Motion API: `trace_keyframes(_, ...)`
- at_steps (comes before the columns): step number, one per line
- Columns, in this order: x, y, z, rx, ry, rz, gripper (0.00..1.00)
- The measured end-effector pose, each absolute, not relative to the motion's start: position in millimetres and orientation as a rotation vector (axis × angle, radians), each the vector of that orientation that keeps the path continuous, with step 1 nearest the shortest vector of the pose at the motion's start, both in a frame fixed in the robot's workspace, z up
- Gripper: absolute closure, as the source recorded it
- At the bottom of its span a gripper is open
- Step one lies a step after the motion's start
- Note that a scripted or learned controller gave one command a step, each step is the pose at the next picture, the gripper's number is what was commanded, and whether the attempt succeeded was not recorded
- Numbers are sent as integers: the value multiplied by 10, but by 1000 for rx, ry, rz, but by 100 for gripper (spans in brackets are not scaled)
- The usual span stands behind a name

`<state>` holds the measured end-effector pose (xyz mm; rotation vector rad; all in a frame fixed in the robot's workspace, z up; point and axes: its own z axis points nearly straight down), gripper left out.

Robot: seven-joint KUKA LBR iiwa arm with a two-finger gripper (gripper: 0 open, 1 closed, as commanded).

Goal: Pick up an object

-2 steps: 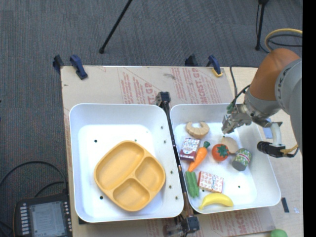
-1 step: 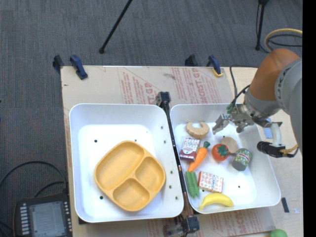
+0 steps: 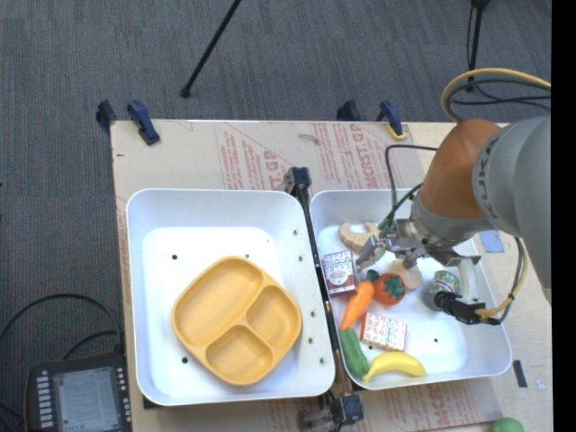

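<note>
Over the right bin (image 3: 486, 354), the claw (image 3: 385, 248) hung with fingers spread, holding nothing, apparently lined up for a grasp. Just below lay the tomato (image 3: 390, 289) and carrot (image 3: 357, 303); a yellow tray (image 3: 236, 319) filled the left bin (image 3: 148, 232).

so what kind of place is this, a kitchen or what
Probably a robot lab, not a kitchen: a bench clamped with two white bins, toy food such as a banana, and a tripod leg on carpet.
</note>
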<state>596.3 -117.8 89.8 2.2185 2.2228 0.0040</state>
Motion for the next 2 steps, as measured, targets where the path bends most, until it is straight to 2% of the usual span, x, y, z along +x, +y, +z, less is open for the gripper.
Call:
trace_keyframes(1, 5972, -1196, 1006, 2220, 2217, 4, 100)
trace_keyframes(2, 5971, -1196, 1005, 2221, 2217, 4, 0)
